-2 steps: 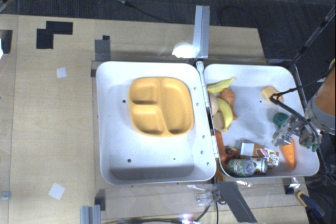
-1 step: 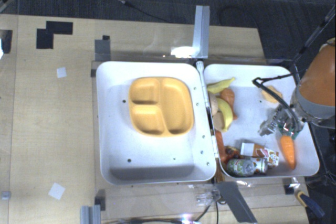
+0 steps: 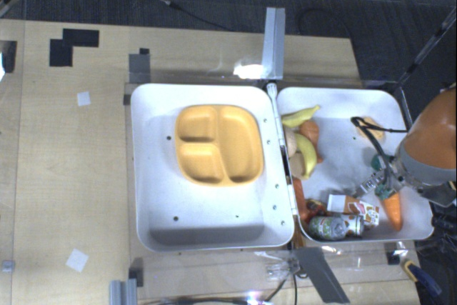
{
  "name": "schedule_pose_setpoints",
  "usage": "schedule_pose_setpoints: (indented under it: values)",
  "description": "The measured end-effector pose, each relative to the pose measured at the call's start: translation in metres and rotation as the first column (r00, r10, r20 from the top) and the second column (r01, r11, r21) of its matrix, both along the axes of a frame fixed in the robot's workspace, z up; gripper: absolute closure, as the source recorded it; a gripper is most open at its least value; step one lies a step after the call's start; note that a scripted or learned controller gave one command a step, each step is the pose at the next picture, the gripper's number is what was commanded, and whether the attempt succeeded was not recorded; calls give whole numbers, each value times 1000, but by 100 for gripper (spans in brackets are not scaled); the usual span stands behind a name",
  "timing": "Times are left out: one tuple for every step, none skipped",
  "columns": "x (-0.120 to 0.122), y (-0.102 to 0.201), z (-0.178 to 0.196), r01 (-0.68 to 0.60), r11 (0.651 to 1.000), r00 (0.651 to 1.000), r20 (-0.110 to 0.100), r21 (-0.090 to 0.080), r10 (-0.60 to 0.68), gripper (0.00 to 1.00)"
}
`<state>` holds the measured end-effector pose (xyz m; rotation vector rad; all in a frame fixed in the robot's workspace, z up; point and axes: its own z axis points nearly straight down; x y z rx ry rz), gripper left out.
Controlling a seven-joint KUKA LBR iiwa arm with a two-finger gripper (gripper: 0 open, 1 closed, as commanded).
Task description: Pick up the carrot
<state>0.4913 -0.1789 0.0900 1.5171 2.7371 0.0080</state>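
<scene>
The carrot is a short orange cone lying in the right bin near its front right corner, pointed end toward the front. My gripper reaches in from the right, under the arm's orange band. It hangs just above and to the left of the carrot's thick end. Whether it touches the carrot cannot be told.
The right bin also holds two bananas, a brownish round fruit, a can, a small carton and an orange-red item by the left wall. A yellow divided plate lies in the left bin.
</scene>
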Motion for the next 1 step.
schedule_pose_setpoints:
  values:
    - [5, 12, 59, 55, 998, 998, -2, -1, -55, 100]
